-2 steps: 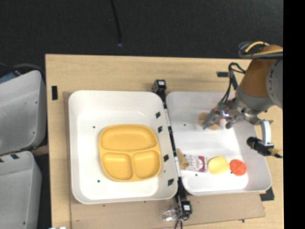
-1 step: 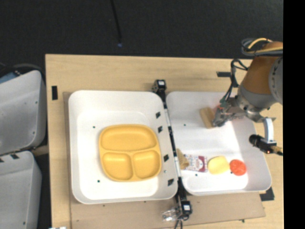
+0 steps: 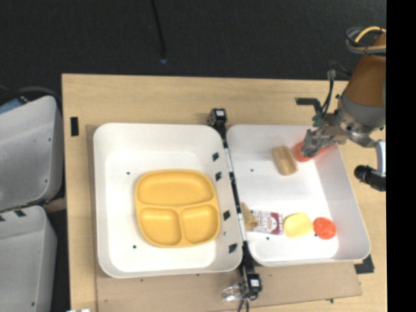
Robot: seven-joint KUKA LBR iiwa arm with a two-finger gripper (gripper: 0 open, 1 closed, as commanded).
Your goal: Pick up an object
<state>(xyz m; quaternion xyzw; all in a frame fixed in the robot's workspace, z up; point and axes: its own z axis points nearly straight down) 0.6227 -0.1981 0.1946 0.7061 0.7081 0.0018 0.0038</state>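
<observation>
**Low over the right bin, at a red-orange piece**

My gripper [image 3: 312,145] is down in the far part of the right bin [image 3: 338,194], near its back wall. Just under and beside my tip I see a small red-orange object [image 3: 301,151]. It touches my tip or is very close to it; which of the two, I cannot tell. I also cannot tell if I am open or closed, because my own body covers that part, so I will not say that I hold anything.

I judge that I am in the grasp step: lowered to the object, but the lift is not yet done. The next move calls for a firm closing around the red-orange piece and then a straight rise, without pushing the tan block [image 3: 284,160], which lies just beside it on the side of the divider.

Now the count. There are two white bins. In the left bin [image 3: 110,174] lies one yellow divided tray [image 3: 177,207] with three compartments. In the right bin I count five things: the red-orange object at my tip, the tan block, one small printed packet [image 3: 262,222] near the divider, one yellow round piece [image 3: 298,225] beside it, and one orange-red ball [image 3: 324,227] next to that.
</observation>
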